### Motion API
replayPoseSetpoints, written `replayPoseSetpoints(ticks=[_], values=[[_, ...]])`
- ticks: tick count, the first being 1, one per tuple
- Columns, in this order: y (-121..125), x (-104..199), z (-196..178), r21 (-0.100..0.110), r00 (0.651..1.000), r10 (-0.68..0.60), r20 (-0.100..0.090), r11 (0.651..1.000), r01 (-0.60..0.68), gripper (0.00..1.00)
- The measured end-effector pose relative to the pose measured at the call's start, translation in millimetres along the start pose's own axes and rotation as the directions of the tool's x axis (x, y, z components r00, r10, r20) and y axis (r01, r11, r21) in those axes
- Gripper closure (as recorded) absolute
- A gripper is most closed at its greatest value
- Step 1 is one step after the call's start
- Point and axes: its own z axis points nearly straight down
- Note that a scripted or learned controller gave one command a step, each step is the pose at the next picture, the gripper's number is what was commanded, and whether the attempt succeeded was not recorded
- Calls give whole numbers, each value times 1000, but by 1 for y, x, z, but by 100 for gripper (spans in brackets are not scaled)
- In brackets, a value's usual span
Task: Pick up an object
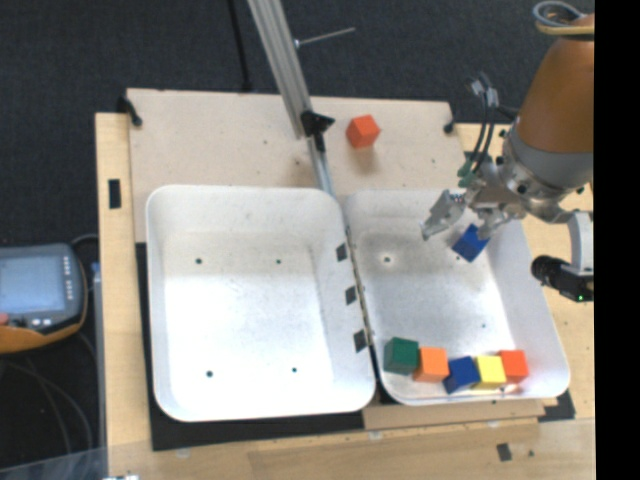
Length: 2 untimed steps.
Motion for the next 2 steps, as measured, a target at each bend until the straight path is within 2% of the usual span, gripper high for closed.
replayPoseSetpoints(ticks=[1, 2], values=[[37, 34, -210, -8, 1000, -10, 1, 1000, 10, 0], [86, -11, -195, 1, 1000, -1, 4, 1000, 1, 0]])
